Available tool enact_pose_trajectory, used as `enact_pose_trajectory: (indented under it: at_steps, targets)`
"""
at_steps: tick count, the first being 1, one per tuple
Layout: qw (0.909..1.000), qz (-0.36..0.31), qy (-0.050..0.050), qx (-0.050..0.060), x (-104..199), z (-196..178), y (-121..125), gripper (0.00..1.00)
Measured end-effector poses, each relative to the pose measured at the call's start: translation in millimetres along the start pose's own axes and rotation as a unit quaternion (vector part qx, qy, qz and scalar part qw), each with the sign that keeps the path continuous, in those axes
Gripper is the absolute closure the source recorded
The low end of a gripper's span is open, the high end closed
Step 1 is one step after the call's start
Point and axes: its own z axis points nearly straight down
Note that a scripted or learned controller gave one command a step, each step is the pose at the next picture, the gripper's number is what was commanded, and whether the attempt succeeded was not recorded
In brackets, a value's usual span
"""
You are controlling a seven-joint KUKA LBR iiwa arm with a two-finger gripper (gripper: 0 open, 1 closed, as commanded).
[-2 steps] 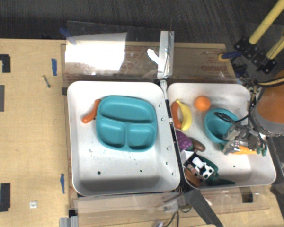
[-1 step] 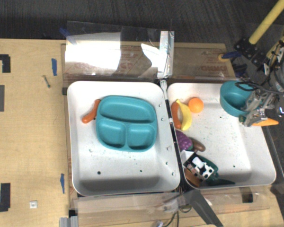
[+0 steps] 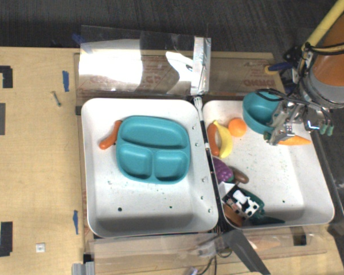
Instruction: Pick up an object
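My gripper (image 3: 279, 134) hangs over the back right part of the right bin (image 3: 286, 182). It is just right of a teal bowl (image 3: 258, 109) and overlaps the bowl's right rim. An orange carrot-shaped toy (image 3: 298, 141) lies on the bin floor directly beside the gripper's tip, to its right. Whether the gripper touches the carrot or the bowl is unclear. An orange ball (image 3: 237, 126) and a yellow banana-like toy (image 3: 222, 140) lie left of the bowl.
Purple grapes (image 3: 222, 169), a brown piece (image 3: 241, 178) and a black-and-white toy (image 3: 243, 202) lie along the right bin's left wall. The left bin (image 3: 103, 199) holds a teal divided plate (image 3: 153, 148) and an orange sausage-shaped toy (image 3: 109, 136).
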Motion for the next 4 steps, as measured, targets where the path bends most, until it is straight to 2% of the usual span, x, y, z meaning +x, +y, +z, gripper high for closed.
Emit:
enact_pose_trajectory:
  at_steps: [1, 2, 3, 4]
  targets:
    - [0.9999, -0.011, -0.003, 0.001, -4.6, 129.9, -22.8, 1.00]
    - [0.9999, -0.013, -0.005, 0.003, -61.0, -3.1, -66.8, 1.00]
    - [0.9976, -0.069, 0.002, 0.002, -72.7, 48.1, -13.2, 1.00]
    - [0.9976, -0.069, 0.000, 0.001, -73.3, 49.7, -12.4, 0.00]
